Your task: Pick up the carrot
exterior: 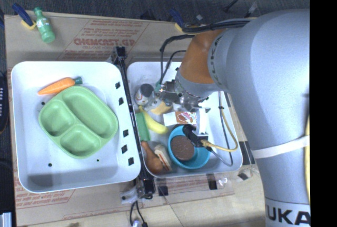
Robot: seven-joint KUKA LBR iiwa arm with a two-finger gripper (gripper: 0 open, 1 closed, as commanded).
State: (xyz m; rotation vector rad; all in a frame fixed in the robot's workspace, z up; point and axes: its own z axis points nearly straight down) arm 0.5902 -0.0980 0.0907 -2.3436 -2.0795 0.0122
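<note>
The carrot [57, 85], orange with a dark green top, lies in the left bin [21, 168] near its far edge, just behind a green divided plate [78, 120]. My gripper [167, 100] is in the right bin [233, 153], low over a yellow banana [156, 125] and far to the right of the carrot. The wrist and cables hide how the gripper stands. I see nothing held in it.
The right bin is crowded: a blue bowl [199, 160] with a brown disc, a green stick-shaped item [141, 125], a small metal can [143, 95] and brown food pieces [154, 157]. A green bottle [45, 27] stands on the bench behind the left bin.
</note>
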